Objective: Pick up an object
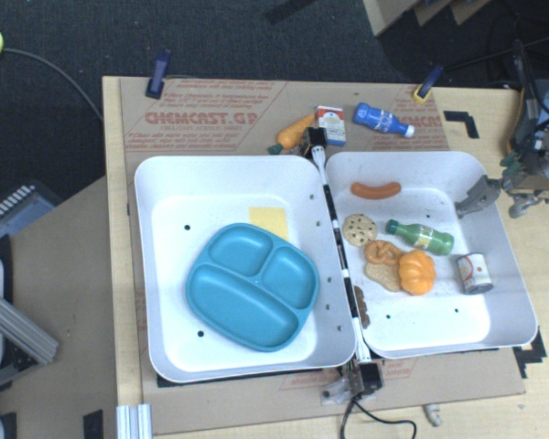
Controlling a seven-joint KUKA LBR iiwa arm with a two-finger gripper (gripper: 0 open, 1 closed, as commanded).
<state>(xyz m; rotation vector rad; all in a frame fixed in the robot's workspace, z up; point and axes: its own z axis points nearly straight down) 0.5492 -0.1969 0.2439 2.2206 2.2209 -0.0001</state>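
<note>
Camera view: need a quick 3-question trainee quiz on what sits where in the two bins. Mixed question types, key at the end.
1. True or false: the blue plastic divided plate lies in the right white bin.
2. Which item lies nearest the right bin's right wall? A) the red toy sausage B) the small silver can with a red label C) the round chocolate-chip cookie
3. Fill in: the flat yellow cheese slice is partly covered by the ____.

Key:
1. False; it lies in the left white bin.
2. B.
3. Blue divided plate.
</note>
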